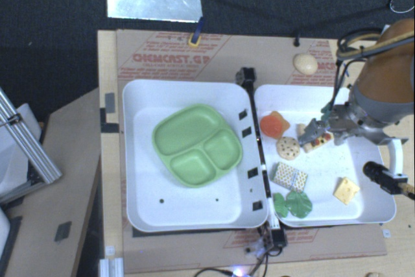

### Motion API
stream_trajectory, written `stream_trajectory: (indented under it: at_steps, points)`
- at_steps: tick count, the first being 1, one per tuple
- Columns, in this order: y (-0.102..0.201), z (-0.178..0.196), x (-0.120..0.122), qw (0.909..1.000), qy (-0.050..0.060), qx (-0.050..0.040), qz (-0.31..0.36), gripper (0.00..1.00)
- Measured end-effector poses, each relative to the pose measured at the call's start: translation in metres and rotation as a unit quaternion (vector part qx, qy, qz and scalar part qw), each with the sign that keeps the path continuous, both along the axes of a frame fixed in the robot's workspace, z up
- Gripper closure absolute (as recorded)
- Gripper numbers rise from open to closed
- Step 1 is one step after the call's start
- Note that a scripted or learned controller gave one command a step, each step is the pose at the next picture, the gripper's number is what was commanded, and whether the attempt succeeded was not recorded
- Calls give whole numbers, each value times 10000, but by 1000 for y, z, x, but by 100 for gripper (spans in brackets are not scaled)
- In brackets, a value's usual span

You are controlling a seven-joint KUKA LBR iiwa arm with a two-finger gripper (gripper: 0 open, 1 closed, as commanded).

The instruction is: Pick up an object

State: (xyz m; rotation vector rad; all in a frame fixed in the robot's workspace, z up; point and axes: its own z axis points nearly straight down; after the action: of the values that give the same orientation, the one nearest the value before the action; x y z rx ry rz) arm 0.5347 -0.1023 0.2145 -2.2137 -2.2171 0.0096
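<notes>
- Pincer hung low over the right bin, about mid-way along it, its dark fingers closed on a small multicoloured toy piece; the piece seemed to sit between the fingertips, with a red end poking out toward the right.
- Nearest the front rim of that bin lay a green leafy toy, at the front left corner.
- Yellow cheese wedge lay toward the front right corner, well apart from the leafy toy.
- Just behind the leafy toy sat a dotted cracker, tilted.
- Round speckled cookie lay behind the cracker, just beside the held piece.
- Orange lump rested further back, near the left wall.
- Left bin carried a green divided plate, roughly central.
- Beyond both bins, a pale egg-shaped object lay on the cardboard sheet.
</notes>
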Motion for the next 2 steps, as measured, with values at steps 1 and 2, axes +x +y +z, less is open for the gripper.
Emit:
stream_trajectory:
  at_steps: [1,2]
  points:
    - [0,5,3,10000,-58,-7,11,0]
    - [11,-48,4,10000,-37,-2,4,0]
